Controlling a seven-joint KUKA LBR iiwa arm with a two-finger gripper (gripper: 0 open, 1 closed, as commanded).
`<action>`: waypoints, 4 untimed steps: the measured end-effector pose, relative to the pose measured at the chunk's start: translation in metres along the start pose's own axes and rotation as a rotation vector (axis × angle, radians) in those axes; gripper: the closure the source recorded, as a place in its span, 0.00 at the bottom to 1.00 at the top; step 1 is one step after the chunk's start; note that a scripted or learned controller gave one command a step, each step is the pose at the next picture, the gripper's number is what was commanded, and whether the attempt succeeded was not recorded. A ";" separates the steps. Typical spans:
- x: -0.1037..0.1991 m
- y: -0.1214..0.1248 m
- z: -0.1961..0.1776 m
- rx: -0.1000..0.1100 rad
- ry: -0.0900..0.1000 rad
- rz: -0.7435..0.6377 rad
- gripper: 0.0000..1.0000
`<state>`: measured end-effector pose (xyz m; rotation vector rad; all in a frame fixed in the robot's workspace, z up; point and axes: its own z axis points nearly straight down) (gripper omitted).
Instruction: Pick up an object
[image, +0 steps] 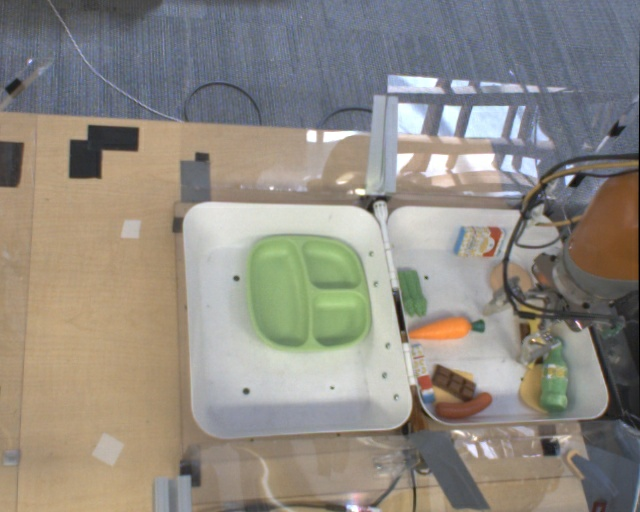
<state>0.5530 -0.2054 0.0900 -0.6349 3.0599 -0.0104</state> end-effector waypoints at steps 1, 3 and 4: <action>-0.086 0.011 0.003 -0.005 0.002 0.197 0.00; 0.005 0.001 -0.015 0.009 -0.015 0.423 1.00; -0.009 -0.003 -0.118 0.002 -0.001 0.299 1.00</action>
